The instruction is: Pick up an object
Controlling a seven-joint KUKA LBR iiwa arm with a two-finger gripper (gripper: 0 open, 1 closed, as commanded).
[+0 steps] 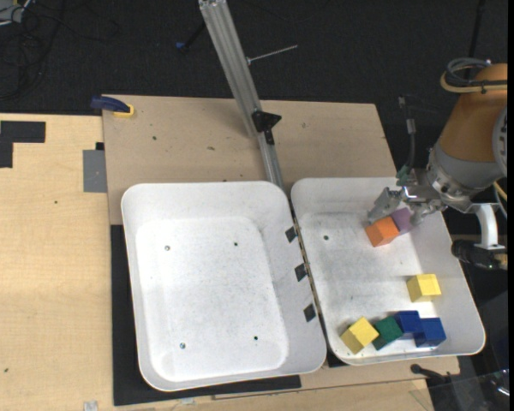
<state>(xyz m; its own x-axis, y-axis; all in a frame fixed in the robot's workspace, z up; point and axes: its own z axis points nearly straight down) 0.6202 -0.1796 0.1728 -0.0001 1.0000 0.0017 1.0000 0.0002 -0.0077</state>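
Note:
My gripper (401, 212) reaches in from the right over the upper part of the right bin (343, 204). It is open, its two grey fingers spread apart. Right at the fingertips sit an orange block (381, 231) and a small purple block (402, 221), touching each other. The purple block lies between the fingers, while the orange one sits just below the left finger. Neither block looks gripped. A yellow block (424, 286) lies lower in the same bin. Near the front edge, another yellow block (358, 334), a green block (387, 330) and blue blocks (421, 328) cluster together.
The left bin (154, 204) lies beside the right one, joined by black clips (298, 271). A slanted metal rail (240, 75) rises behind the bins. The orange-banded arm (473, 135) fills the right side above the right bin's edge.

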